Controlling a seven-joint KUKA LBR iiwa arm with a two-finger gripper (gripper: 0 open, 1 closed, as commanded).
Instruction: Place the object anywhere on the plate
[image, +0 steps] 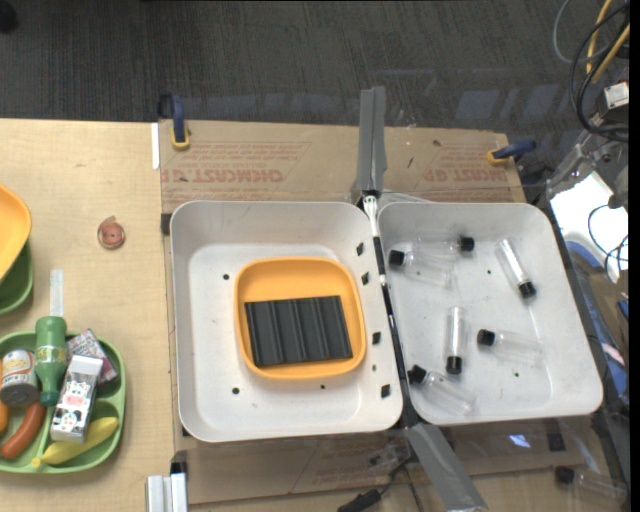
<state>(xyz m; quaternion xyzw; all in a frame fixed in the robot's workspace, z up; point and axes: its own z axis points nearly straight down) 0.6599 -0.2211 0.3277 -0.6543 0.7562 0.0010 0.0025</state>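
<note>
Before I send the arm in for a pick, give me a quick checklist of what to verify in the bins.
1. Yellow plate sits flat in the left bin: ok.
2. Landing spot free: not ok, a dark ribbed block covers much of the plate.
3. Objects available: ok, several clear vials with black caps lie in the right bin.
4. Vials apart enough to pick one: ok for most; the one at the bin's near-left corner looks tight.
5. Gripper state: cannot tell.
</note>
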